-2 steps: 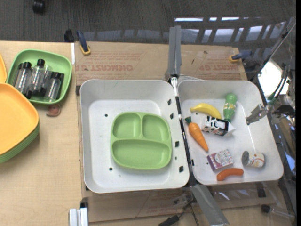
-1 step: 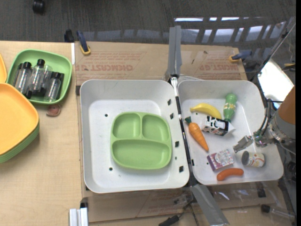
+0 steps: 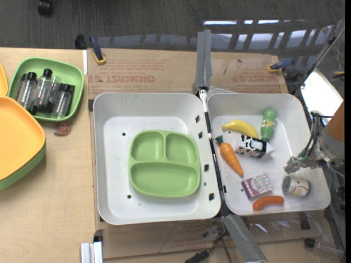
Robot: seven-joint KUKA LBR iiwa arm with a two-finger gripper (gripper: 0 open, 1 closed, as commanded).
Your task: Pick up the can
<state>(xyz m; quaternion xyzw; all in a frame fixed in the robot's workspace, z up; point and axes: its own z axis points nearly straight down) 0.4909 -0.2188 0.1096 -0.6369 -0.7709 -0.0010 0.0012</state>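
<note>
The can (image 3: 296,186) lies on its side near the front right corner of the right bin (image 3: 285,100). It is pale, with a reddish label, and its open end faces left. My gripper (image 3: 299,164) hangs just behind the can, close over it, at the end of the arm coming in from the right edge. Nothing shows held in the gripper.
The right bin also holds a banana (image 3: 240,127), a green bottle (image 3: 267,123), a black-and-white carton (image 3: 253,146), a carrot (image 3: 231,157), a purple box (image 3: 256,186) and a sausage (image 3: 268,202). The left bin (image 3: 109,147) holds a green divided plate (image 3: 164,165).
</note>
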